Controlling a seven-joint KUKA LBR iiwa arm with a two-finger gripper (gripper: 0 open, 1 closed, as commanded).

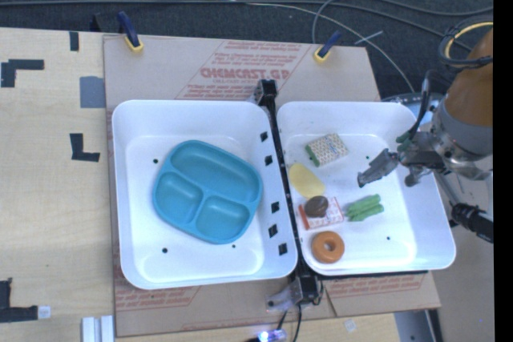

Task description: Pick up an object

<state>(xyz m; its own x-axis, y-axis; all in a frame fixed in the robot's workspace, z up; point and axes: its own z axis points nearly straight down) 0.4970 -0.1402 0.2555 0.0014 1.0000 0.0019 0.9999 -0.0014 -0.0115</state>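
Camera view: two-finger gripper hovers open and empty over the right white bin, green plastic bean-pod toy just below it near the bin's middle, nothing picked yet.

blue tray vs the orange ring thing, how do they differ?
The blue tray is much larger than the orange ring. The tray is a rounded rectangle split into compartments; the ring is round with a hole in the middle. The tray lies alone in the left bin, while the ring lies in the right bin near other small items, close to the bin's front edge. Both lie flat, apart from the gripper.
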